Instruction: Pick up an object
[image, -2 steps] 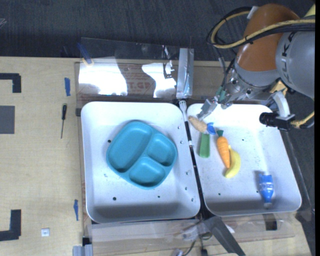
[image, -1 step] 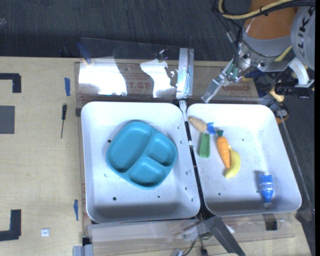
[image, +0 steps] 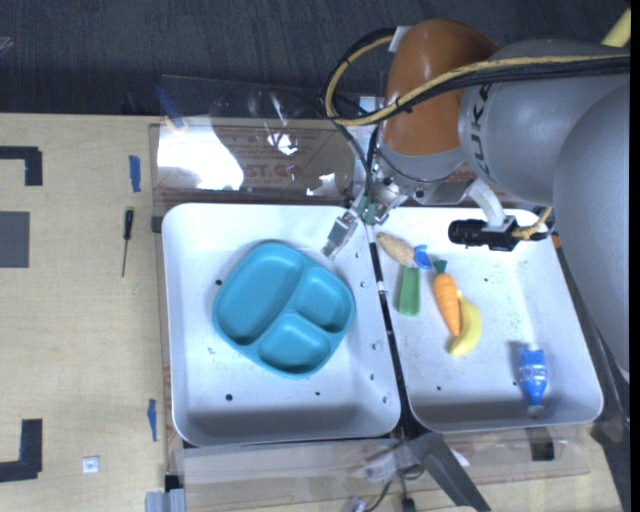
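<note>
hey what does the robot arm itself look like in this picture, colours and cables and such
The arm is bulky, rounded and grey, with an orange band above the wrist and part of dark lettering on the grey shell. Yellow and black cables loop over it. The gripper is small, metallic, with a greenish part.

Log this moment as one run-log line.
claw: above bins' divider, holds nothing | blue three-compartment plastic plate: left bin | orange toy carrot, yellow banana: right bin

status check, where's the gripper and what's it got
Gripper over the back edge of the left bin, nothing seen between the jaws. Carrot, banana, green piece, bottle lie loose in right bin. Blue divided plate close by.
</note>
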